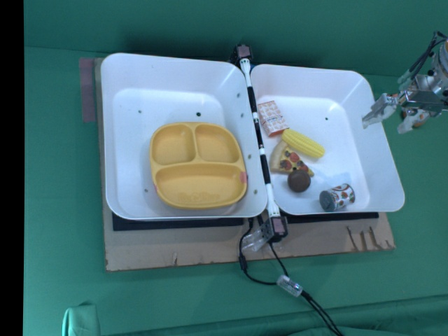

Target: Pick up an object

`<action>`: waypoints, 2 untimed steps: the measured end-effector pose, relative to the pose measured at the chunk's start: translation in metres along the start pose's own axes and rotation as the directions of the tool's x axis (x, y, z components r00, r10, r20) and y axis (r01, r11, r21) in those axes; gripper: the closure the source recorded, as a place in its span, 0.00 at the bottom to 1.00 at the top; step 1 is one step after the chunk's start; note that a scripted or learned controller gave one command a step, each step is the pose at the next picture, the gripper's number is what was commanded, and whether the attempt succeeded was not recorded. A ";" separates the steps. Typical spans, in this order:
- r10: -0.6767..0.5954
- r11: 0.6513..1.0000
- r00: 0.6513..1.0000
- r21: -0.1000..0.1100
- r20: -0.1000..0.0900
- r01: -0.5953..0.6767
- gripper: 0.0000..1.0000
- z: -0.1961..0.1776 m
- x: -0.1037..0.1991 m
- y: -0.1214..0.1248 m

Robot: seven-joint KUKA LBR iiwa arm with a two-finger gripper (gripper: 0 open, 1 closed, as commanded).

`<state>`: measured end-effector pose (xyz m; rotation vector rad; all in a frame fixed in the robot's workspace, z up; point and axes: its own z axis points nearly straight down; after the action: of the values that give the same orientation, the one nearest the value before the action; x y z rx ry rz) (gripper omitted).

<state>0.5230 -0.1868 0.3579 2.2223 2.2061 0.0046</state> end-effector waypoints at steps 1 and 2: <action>0.001 1.000 1.000 0.004 0.000 -0.001 0.00 0.138 -0.001 -0.007; -0.001 1.000 1.000 -0.011 0.002 0.001 0.00 0.169 0.080 0.021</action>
<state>0.5462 -0.1083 0.1886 2.2143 2.2012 0.0152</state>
